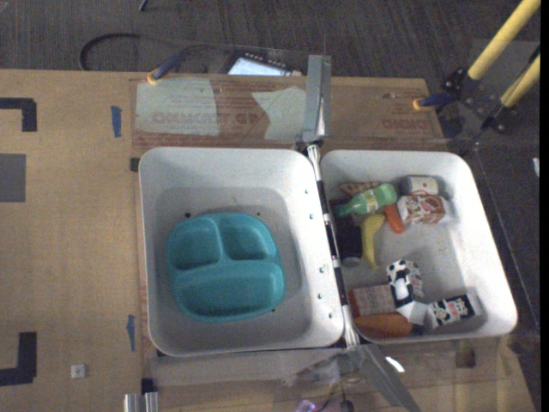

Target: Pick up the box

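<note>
The right bin (480, 230) holds a jumble of toy groceries. A flat reddish box (373, 299) lies near its front left corner, with an orange item (384, 324) just in front of it. A small black-and-white cow-patterned carton (403, 280) stands beside the box, and a second one (452, 310) lies toward the front right. A white and red carton (425, 210) and a small white can (420, 184) sit at the back.
Green bottle (371, 201), yellow banana (372, 237) and a dark item (348, 239) crowd the right bin's left wall. The left bin (159, 187) holds a teal divided plate (225, 264). A metal post (316, 101) rises behind the bins. Yellow-handled clamps (506, 33) stand at upper right.
</note>
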Tool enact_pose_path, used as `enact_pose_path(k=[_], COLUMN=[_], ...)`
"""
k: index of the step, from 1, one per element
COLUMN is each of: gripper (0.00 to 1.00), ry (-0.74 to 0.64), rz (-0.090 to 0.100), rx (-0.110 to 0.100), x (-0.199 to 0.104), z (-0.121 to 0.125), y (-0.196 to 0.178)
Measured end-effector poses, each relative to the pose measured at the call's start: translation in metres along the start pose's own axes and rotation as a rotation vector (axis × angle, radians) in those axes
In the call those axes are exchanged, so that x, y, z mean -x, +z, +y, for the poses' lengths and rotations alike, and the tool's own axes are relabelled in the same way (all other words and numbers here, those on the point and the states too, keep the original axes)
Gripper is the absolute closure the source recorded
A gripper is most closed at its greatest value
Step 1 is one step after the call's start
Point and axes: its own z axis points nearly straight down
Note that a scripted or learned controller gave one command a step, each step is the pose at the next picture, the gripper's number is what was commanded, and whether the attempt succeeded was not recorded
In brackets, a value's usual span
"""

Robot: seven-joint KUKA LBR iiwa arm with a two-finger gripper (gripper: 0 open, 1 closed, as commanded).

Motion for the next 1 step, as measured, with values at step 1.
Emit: enact_pose_path(k=[1], gripper=[1.00], ry=[-0.001], rz=[-0.003], rx=[0.005], x=[0.0001], z=[0.0013], y=[-0.0112])
